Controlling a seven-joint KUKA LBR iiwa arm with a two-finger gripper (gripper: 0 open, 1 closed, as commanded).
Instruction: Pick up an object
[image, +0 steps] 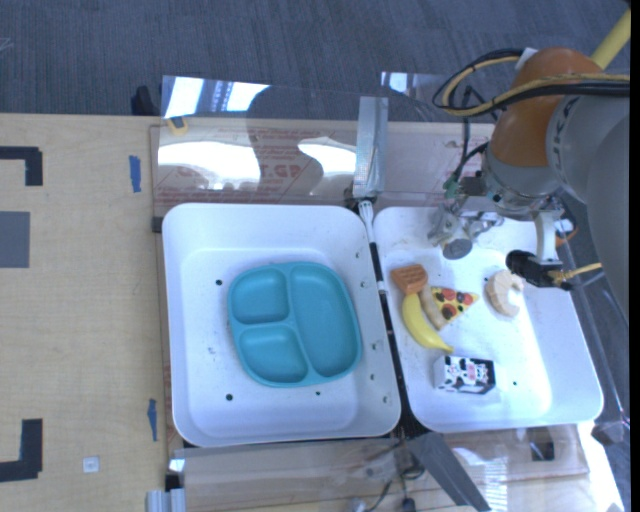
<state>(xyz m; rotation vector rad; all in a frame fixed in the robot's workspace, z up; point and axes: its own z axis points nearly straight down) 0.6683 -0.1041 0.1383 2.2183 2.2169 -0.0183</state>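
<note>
The right bin (560, 400) holds several toy foods. A yellow banana (423, 322) lies left of centre, with a small orange-brown block (408, 278) at its upper end. A pizza slice (452, 301) rests beside the banana. A cream bitten pastry (503, 291) lies to the right, and a black-and-white carton (466, 374) lies near the front. My gripper (456, 240) hangs over the bin's back left area, above and right of the orange-brown block, with nothing visibly held.
The left bin (190, 390) holds a teal divided plate (293, 323). A metal divider (370, 160) stands behind the bins' shared edge. The arm's orange band (530, 120) and cables fill the upper right. Bare bin floor lies at the right bin's front right.
</note>
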